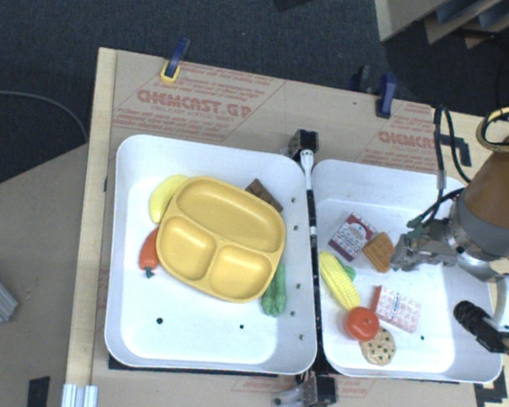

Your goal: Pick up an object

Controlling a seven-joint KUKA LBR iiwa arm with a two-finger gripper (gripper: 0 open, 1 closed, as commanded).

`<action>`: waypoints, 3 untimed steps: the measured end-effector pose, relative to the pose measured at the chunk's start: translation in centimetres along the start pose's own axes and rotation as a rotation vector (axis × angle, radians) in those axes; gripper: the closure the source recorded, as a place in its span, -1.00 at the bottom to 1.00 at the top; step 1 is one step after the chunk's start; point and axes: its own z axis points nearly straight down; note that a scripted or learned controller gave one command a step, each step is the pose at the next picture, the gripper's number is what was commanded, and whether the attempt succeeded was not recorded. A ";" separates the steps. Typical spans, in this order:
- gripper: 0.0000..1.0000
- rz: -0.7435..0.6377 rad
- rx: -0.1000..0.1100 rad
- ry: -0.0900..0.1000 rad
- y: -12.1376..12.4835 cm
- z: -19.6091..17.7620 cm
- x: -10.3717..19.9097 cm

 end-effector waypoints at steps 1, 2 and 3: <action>1.00 0.001 -0.002 -0.001 -0.1 -4.7 -0.8; 1.00 0.000 -0.001 0.000 0.0 -7.5 -0.8; 1.00 -0.002 0.008 0.004 -2.5 -6.4 4.2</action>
